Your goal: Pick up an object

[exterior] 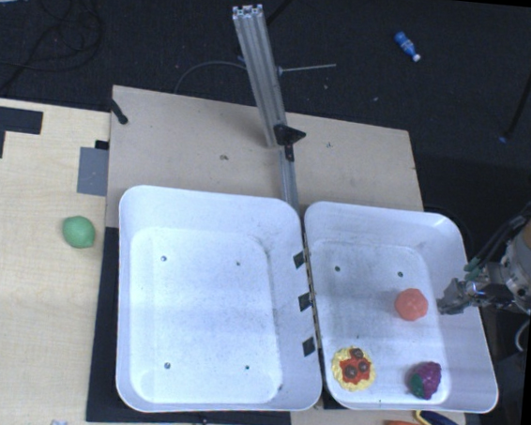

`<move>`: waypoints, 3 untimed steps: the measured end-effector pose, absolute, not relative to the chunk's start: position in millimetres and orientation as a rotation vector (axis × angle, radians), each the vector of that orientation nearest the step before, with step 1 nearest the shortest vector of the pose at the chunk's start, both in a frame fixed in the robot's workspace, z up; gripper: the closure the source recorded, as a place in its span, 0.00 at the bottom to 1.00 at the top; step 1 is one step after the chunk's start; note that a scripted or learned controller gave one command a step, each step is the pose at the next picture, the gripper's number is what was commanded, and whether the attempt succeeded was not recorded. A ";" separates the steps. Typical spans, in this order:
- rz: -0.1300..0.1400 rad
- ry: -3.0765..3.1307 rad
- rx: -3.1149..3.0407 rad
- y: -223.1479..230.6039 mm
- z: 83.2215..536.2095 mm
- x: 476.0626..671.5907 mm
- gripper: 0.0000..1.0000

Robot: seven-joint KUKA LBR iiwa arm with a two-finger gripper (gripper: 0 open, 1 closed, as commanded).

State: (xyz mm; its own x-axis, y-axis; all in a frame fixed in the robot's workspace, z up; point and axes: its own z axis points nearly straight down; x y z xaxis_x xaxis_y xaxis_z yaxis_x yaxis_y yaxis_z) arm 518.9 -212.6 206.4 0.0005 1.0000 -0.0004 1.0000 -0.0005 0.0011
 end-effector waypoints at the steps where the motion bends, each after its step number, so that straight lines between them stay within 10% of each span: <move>1: 0.002 2.226 2.218 -159.8 219.1 520.0 1.00; 3: 0.000 2.226 2.219 -60.9 218.8 517.1 1.00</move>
